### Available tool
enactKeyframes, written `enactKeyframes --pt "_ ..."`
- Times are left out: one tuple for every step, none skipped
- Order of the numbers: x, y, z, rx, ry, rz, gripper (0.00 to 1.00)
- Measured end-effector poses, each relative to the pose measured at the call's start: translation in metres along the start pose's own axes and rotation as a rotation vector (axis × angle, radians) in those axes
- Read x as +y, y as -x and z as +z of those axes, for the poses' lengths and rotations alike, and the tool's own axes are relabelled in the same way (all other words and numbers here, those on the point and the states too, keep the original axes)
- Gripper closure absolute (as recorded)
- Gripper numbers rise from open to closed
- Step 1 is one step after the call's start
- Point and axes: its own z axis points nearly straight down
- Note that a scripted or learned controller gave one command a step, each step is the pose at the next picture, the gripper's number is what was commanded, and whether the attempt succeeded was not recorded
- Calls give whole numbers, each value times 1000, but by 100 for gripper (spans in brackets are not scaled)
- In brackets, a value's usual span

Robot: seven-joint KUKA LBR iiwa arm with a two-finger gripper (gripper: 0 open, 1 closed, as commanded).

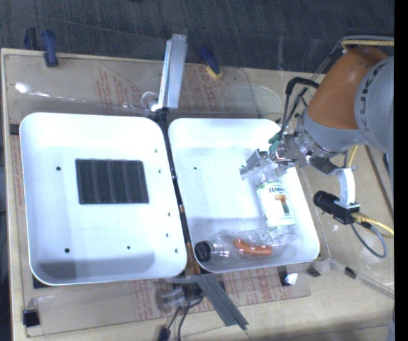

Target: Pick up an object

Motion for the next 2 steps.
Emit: enactKeyframes --pt "-3 -1 2 2 -2 -20 0" --pt "10 -1 22 4 -1 -64 0"
